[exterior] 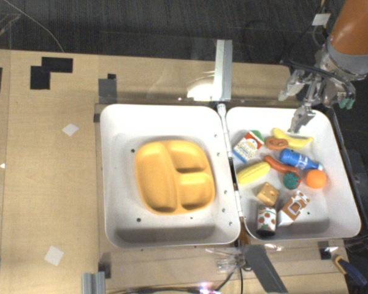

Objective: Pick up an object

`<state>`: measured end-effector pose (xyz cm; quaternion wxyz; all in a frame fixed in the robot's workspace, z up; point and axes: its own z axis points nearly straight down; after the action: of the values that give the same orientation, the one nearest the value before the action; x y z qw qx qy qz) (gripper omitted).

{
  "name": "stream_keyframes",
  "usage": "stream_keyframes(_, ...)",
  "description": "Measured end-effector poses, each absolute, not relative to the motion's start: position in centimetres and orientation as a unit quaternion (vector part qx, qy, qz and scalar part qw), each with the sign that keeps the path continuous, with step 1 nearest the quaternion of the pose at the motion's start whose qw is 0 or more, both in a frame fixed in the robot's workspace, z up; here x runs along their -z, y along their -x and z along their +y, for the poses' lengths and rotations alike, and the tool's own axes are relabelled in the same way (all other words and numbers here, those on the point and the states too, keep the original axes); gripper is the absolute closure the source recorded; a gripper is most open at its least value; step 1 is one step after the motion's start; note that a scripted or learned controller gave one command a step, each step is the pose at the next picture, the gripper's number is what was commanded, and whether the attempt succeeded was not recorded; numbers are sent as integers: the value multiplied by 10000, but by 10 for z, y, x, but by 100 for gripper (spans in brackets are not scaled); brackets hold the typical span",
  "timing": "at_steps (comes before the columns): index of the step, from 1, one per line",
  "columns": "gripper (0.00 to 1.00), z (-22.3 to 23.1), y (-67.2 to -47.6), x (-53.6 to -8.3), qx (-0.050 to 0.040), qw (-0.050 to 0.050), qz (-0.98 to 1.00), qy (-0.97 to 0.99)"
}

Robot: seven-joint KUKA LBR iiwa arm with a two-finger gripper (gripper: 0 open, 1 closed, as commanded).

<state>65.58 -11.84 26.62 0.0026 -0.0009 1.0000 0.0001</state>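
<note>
The arm enters from the upper right corner, its orange band topmost and the grey wrist below it, leaning down and leftward over the far edge of the right bin (346,222). The gripper (299,122) hangs from the wrist above the bin's far right corner, its slim fingers pointing down toward the toys; whether they are spread or pressed together cannot be told at this angle, and nothing is seen between them.

Just under the fingertips lies a yellow banana (296,141), touching a brown pretzel-like piece (276,143) on its left. Nearer the camera sits a blue bottle (299,160), with an orange ball (316,179) and a small green piece (291,179) beside it. A red-and-white carton (247,146) stands near the divider, a yellow corn cob (253,172) below it, touching a red sausage (276,163). Toward the front edge rest a tan block (267,194), a patterned box (296,205) and a dark can (267,220).

The left bin (116,182) holds a yellow divided tray (173,176), well apart from the gripper.
</note>
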Motion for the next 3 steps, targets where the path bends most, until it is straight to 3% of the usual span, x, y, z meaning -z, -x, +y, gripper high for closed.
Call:
stream_keyframes(1,0,-120,-666,-95,-7,-54,9966,-818)
stream_keyframes(3,0,-89,-652,-87,-15,40,8950,-4460)
